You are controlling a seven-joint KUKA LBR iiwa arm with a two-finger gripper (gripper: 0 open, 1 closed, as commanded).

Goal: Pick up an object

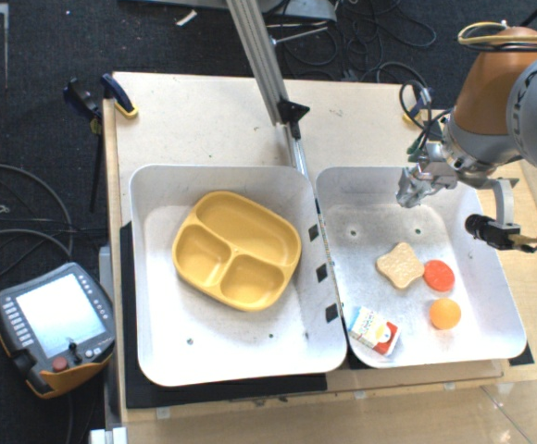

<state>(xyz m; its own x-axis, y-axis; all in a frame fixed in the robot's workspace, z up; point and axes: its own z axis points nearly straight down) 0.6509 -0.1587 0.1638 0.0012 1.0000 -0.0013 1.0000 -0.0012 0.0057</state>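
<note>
The gripper [411, 195] is hanging over the far part of the right bin [491, 285], just inside its back wall, reaching in from the right on the grey arm [505, 91] with its orange band. It is carrying nothing; whether it is released or clenched cannot be told at this angle. It is standing well apart from every candidate object, so the approach is judged to be only starting, with the descent and grasp not yet made.

The objects are lying in the near half of the same bin, loosely spaced, which is leaving room for a tool to come down beside any one of them. Nearest the gripper is the toast slice [400, 265], tan, flat and roughly square with a browner edge. Just beside it is resting a red disc [439, 275], likely a tomato slice, and near that an orange ball [445, 314], round and liable to roll. A small carton [375, 330], white with red and blue print, is sitting against the bin's near rim.

The left bin [157, 202] is holding a yellow divided plate [237, 250] with three compartments.
</note>
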